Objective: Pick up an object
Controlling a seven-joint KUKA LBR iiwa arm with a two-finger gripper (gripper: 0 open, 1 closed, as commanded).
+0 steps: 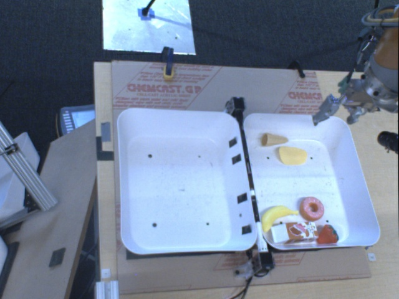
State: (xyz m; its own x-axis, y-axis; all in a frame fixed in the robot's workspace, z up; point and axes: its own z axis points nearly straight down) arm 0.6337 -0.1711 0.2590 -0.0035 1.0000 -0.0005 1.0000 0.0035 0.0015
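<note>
I am holding my gripper [341, 109] above the far right corner of the right bin [358, 167], its two fingers spread apart with nothing between them. Below me in that bin are lying a small tan cone-shaped piece [273, 139] and a yellow wedge [292, 156] near the far side. A pink doughnut [312, 208], a banana [277, 215], a red-and-white carton [300, 232] and a strawberry [328, 234] are crowding the near edge. The carton's print is too small for me to read. The left bin [124, 167] is sitting beside it. The brown board [187, 86] under both bins is showing "CHEMCAST GP" in red letters.
</note>
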